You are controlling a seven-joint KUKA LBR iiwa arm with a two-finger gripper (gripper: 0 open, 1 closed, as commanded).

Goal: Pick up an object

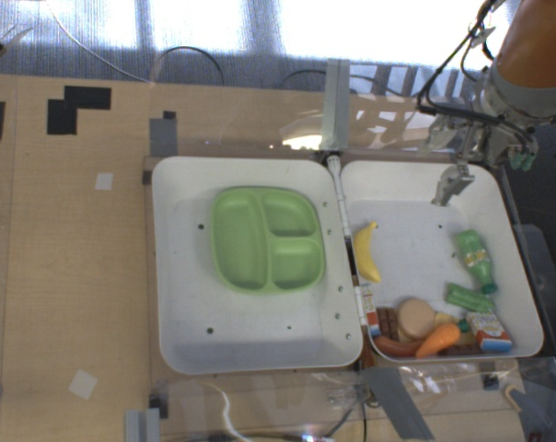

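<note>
My gripper [450, 185] hangs over the far part of the right bin [416, 219], below the grey wrist and orange band at the top right. Nothing shows in it. A yellow banana [366, 251] lies along the bin's left wall. One green bottle [474, 260] lies near the right wall, with a second green piece [469, 297] below it. At the near end a tan round bun [416, 319], an orange carrot [438, 340], a red-brown sausage [398, 346] and a small carton [491, 331] are crowded together.
The left bin [186, 320] holds a green divided plate [266, 238]. A raised divider [344, 247] separates the two bins. Black cables [457, 63] loop off the arm at the upper right. Wooden bench surface [66, 247] lies to the left.
</note>
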